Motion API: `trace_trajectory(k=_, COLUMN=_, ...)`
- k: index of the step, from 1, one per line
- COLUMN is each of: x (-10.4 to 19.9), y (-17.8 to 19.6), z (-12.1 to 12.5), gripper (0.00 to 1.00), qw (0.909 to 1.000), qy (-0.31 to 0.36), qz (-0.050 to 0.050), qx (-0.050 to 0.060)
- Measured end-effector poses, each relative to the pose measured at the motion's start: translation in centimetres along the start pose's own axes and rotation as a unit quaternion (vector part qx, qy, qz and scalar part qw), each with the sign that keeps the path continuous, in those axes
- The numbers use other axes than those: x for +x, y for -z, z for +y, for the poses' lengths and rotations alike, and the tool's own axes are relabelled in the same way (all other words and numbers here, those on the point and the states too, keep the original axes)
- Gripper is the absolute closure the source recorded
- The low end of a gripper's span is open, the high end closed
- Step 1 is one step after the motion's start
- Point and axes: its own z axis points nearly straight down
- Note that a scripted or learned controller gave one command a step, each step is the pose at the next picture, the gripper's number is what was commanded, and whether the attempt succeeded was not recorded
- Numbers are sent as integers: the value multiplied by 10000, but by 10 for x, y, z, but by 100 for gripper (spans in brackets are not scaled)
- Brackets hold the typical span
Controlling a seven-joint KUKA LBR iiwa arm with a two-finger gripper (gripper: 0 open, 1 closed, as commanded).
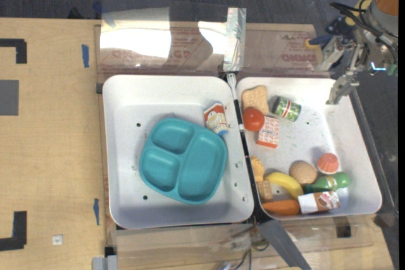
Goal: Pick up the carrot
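The carrot [281, 207] is a short orange piece lying flat at the front edge of the right bin [316, 129], just below a yellow banana [285, 184] and left of a red-and-white bottle [319, 201]. My gripper [333, 81] hangs over the far right corner of that bin, well away from the carrot. Its fingers [338, 89] are open with nothing between them.
The right bin also holds a tomato [254, 118], bread slice [255, 98], green can [286, 108], red-white carton [269, 133], brown potato [304, 171] and green vegetable [330, 181]. In the left bin [120, 136] lie a teal divided plate [183, 160] and a small carton [216, 117].
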Motion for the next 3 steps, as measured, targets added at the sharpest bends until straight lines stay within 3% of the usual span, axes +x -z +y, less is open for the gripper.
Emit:
trace_trajectory(k=1, x=72, y=-98, z=68, gripper=0, qw=9999, qy=131, qz=52, qx=-24)
trace_trajectory(k=2, x=123, y=-96, z=119, gripper=0, qw=9913, qy=1313, qz=16, qx=-20)
trace_trajectory(k=3, x=102, y=-96, z=90, gripper=0, qw=9907, qy=-1357, qz=3, qx=-3)
